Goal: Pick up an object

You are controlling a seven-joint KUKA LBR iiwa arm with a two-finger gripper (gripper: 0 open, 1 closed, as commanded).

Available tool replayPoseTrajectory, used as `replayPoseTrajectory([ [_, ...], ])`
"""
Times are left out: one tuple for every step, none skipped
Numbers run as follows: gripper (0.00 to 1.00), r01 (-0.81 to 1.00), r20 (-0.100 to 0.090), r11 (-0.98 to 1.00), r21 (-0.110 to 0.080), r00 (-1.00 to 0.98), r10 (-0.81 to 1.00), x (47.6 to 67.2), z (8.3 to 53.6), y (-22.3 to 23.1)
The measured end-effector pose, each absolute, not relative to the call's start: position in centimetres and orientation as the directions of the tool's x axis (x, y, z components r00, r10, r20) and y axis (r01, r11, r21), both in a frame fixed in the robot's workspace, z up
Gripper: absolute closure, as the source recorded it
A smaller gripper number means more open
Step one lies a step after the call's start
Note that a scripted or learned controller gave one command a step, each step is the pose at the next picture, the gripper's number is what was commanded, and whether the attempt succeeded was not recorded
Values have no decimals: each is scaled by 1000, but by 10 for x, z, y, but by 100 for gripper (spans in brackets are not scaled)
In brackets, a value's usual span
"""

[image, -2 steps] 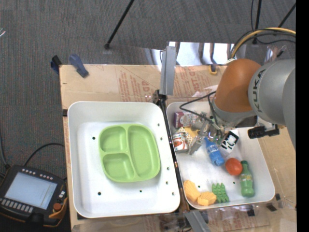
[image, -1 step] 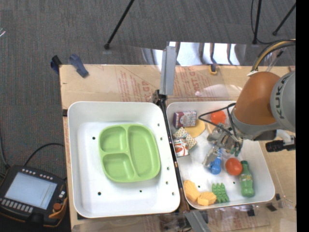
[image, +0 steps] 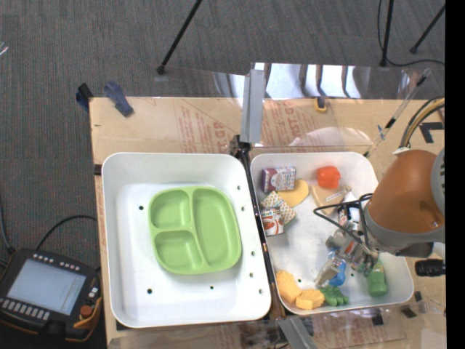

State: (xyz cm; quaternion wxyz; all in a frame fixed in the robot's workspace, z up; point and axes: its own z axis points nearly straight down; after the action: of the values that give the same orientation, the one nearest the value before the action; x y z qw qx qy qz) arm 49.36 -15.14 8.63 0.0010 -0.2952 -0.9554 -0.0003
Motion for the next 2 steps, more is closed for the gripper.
replayPoseTrajectory([
  [100,560,3,828,1,-828,560,494,95,-151],
  [100,506,5,863,0,-863,506,496,86,-77],
])
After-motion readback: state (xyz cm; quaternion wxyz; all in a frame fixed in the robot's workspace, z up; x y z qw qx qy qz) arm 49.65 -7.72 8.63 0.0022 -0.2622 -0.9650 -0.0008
